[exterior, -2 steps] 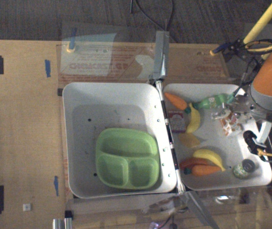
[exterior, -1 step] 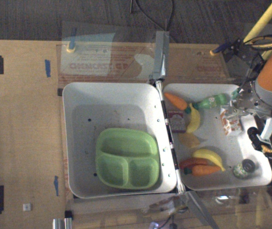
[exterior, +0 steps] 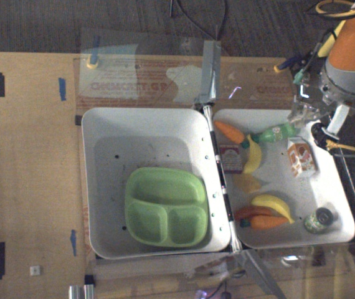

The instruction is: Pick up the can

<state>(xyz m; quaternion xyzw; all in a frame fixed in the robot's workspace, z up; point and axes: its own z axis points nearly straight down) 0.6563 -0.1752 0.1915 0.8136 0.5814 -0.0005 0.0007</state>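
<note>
Two bins sit side by side, and your target is in the right bin (exterior: 345, 195): the can (exterior: 318, 219) stands in its near right corner, close against the wall, top facing up. The gripper (exterior: 307, 114) hangs over the far edge of that same bin, well apart from the can, and you cannot tell from here whether it is open or closed. Between it and the can lie a small carton (exterior: 301, 156) and a green bottle (exterior: 276, 132), so a straight, low path risks clipping them. The bigger worry is the corner itself: with the can so near the wall, one finger may land on the rim or wedge against the side, and the can could tip or skid away. A banana (exterior: 272, 205) and a carrot (exterior: 266, 222) lie just beside it, leaving little room on that side too. The green tray (exterior: 166, 205) in the left bin (exterior: 103, 136) is out of the way.
</note>
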